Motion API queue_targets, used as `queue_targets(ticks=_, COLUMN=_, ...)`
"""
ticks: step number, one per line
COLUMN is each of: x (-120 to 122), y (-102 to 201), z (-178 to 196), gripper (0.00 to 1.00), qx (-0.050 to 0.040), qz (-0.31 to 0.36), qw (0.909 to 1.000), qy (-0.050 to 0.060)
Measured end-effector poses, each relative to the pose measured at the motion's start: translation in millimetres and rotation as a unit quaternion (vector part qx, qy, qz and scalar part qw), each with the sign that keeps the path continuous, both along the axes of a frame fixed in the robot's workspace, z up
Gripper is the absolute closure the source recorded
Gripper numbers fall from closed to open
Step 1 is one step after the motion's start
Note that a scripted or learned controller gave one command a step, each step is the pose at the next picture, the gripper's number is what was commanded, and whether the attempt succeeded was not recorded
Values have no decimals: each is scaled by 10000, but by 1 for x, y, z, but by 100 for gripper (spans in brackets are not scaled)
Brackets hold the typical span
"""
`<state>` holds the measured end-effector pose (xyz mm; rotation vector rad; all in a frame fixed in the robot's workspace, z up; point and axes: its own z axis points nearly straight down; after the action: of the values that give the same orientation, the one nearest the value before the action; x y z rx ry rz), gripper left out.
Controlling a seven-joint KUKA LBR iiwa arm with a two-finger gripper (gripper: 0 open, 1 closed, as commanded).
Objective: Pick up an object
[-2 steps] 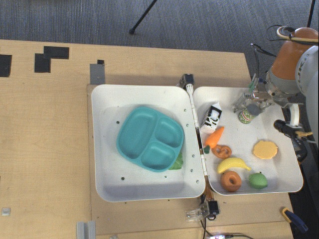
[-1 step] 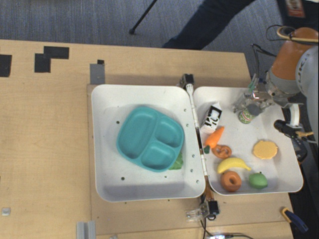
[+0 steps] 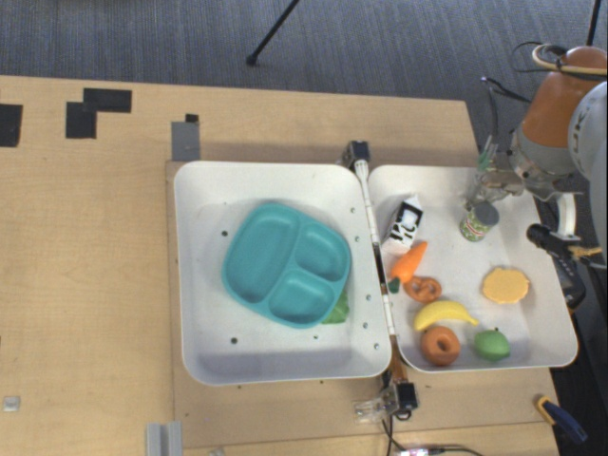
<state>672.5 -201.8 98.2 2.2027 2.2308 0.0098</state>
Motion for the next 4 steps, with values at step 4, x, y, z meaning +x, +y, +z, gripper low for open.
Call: queue_targets(ticks=4, x=-58, y=100, z=-12, gripper=0, qx=-3, qz=-52, qw=10000, qy=17)
